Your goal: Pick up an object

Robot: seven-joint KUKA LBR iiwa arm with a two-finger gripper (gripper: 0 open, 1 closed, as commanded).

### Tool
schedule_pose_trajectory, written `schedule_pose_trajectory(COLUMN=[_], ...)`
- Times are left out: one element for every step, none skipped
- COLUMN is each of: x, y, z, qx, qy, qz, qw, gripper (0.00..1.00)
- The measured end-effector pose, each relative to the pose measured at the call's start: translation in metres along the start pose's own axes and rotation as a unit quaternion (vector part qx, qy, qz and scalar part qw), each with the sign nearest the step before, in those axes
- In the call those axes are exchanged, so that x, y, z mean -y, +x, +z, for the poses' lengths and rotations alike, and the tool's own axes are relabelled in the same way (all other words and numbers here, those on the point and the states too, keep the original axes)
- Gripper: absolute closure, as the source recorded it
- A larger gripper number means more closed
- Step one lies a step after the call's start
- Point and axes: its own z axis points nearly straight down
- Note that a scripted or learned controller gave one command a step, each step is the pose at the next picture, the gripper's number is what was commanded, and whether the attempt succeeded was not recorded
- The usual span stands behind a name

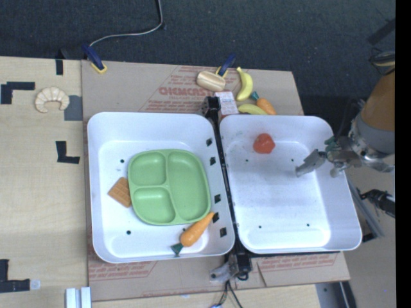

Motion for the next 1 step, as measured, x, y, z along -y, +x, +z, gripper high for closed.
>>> schedule_pose_trajectory(x=[-0.0755], y=[0.0586], z=[0.0592], qx=[-0.001], qy=[0.000], qz=[0.000], qw=[1.0000], gripper=[0.00])
